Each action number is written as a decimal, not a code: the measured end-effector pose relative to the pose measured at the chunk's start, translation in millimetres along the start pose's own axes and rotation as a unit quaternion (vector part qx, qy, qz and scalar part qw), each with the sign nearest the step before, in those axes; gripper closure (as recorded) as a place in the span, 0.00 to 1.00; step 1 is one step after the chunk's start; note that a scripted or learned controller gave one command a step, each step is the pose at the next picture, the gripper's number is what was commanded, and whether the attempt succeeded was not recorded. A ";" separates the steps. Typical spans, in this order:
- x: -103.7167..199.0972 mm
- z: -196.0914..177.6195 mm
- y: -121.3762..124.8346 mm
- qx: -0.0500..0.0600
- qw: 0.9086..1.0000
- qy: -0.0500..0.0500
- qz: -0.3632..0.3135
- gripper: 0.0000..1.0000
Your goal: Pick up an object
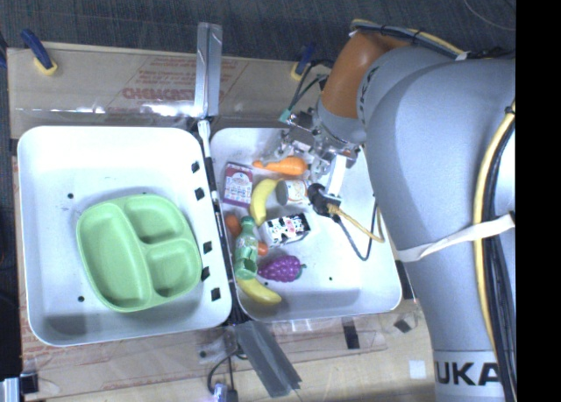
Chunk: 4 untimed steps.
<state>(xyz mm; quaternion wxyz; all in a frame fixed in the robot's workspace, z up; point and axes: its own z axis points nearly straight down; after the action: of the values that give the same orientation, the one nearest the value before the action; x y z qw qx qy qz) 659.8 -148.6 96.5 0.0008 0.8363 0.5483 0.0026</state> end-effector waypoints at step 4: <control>-23.1 -5.9 6.7 0.006 1.000 -0.002 -0.013 1.00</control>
<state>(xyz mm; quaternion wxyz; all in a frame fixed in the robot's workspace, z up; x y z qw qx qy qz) 656.6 -172.5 102.3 -0.0033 0.8291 0.5591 -0.0023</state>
